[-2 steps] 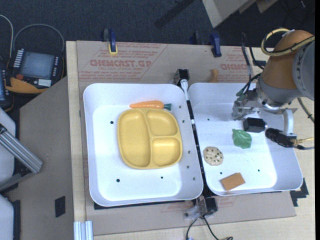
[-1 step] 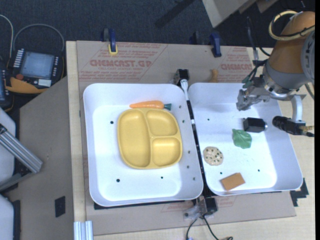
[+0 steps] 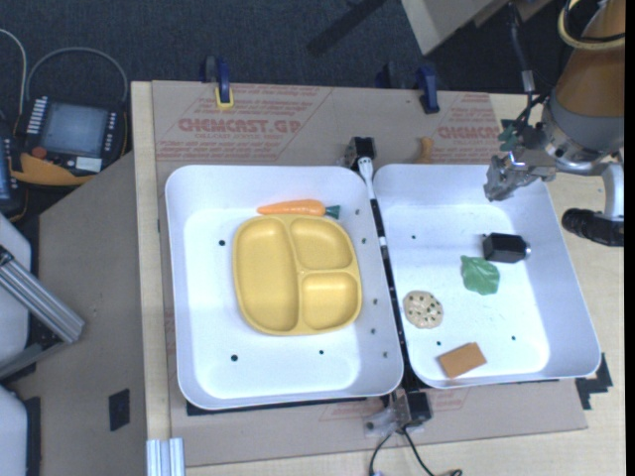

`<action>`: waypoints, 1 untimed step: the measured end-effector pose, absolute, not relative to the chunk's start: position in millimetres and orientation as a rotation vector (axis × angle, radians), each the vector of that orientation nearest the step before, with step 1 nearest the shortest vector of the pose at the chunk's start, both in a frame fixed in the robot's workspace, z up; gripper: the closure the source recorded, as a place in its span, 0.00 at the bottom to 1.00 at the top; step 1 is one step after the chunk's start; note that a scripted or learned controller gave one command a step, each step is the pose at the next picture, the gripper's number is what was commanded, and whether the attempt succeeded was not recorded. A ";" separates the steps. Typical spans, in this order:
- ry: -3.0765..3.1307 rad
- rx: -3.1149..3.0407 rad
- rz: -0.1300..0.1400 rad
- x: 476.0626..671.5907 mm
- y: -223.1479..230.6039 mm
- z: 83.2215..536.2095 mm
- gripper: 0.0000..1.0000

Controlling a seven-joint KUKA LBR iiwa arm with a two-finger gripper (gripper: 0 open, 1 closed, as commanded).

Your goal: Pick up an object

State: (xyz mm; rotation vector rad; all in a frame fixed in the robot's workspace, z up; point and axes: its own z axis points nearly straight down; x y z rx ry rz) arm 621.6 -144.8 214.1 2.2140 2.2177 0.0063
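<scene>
The landmark taken here is the black block [image 3: 505,247], which lies in the right-hand bin [image 3: 566,296]. The claw [image 3: 508,177] is seen beyond the block, over the bin's far edge and apart from everything inside. Nothing is seen held by it. How wide it stands cannot be told, since its tip is small and blurred against the white wall.

The candidates for picking are all gathered around the block. A crumpled green piece [image 3: 481,274] lies just beside it, on the near left. A round cookie [image 3: 424,309] is found further to the near left, by the bin's inner wall. A tan wedge [image 3: 462,359] lies nearer still to the viewer, close to the front rim.

Several failures can be foreseen. Because the block and the green piece lie so close together, both could be caught or one knocked aside if the claw is lowered between them. The green piece looks soft and may be squeezed flat and slipped past. The cookie and the wedge appear thin and low, so they may be missed if the descent is stopped too high, or pushed along the smooth floor. A collision with the far wall is also possible if the claw is lowered where it now hangs.

Well to the left of the block, in the other bin [image 3: 198,296], a yellow divided plate [image 3: 296,272] is seen, with a carrot [image 3: 293,207] touching its far edge.
</scene>
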 end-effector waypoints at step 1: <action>2.230 2.218 0.000 616.2 -92.8 205.9 1.00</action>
